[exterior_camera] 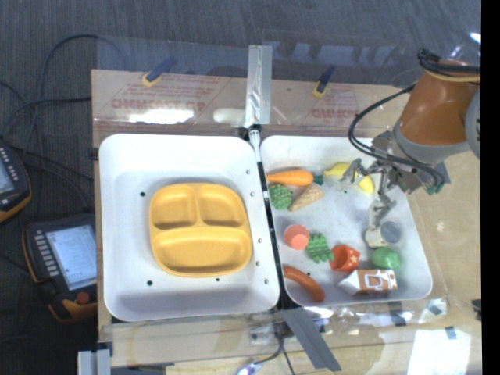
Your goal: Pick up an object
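From above, the bench [156, 100] carries two shallow white bins side by side. The left bin [125, 209] holds a yellow divided tray [201, 226] lying flat near its middle. The right bin [414, 256] holds a scatter of toy food: a carrot [290, 178] along the upper left, a green vegetable [280, 197] and a tan cone-shaped piece [306, 197] just below it, a yellow piece [341, 170] near the top, a pink round piece [296, 236] beside a green broccoli [318, 248], a red pepper [344, 257], a sausage [304, 283] at the lower left, a small carton [372, 281] at the bottom, and a green ball [386, 258] just above the carton. The arm [433, 112] reaches in from the right, its orange band over the bin's upper right corner. The gripper [380, 209] hangs over the right side of that bin, above a small grey object [388, 231], possibly a lid, which lies just above the green ball. The jaws look narrow, but whether they grip anything I cannot tell from this slant.
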Robot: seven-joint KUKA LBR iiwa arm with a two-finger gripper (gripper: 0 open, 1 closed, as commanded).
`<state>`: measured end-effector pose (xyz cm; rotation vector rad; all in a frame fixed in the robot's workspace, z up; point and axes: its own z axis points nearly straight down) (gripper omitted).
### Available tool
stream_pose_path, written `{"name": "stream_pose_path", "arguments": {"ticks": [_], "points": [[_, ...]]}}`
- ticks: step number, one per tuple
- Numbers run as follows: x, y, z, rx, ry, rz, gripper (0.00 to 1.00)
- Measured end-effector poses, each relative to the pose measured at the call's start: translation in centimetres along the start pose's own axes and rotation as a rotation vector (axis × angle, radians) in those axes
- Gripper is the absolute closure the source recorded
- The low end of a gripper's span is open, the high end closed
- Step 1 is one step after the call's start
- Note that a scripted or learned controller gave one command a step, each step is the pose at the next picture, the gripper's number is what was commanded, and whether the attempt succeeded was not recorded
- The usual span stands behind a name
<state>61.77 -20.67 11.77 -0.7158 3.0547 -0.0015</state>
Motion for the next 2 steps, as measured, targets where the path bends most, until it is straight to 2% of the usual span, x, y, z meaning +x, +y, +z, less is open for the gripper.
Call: {"name": "stream_pose_path", "arguments": {"ticks": [1,2], "points": [[-4.4,-1.5,2.9,0.004,-0.005,-0.107,0.0],[-4.7,-1.5,1.6,0.005,-0.017,-0.104,1.0]]}}
